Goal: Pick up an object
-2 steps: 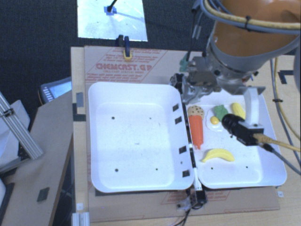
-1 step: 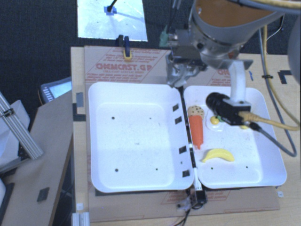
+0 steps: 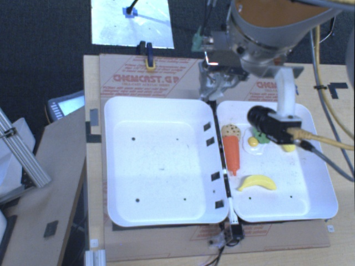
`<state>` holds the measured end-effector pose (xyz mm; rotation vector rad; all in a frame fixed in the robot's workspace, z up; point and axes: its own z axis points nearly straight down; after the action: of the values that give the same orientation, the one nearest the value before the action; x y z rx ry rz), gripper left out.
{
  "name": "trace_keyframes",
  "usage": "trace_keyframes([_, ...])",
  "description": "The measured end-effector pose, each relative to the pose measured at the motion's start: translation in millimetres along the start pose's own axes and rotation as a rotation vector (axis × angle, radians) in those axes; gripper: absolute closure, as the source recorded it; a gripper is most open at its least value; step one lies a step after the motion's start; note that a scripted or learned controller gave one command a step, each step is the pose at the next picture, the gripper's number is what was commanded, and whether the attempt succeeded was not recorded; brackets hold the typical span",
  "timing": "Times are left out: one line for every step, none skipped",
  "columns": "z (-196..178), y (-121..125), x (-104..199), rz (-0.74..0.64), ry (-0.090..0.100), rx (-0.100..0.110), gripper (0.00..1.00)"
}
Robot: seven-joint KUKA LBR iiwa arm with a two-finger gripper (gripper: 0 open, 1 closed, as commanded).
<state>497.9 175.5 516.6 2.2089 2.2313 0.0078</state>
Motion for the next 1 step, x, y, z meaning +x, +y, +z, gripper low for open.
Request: trace_keyframes([-10.9, 0.4, 0.2, -0.006, 0.001, -0.001, 1.00])
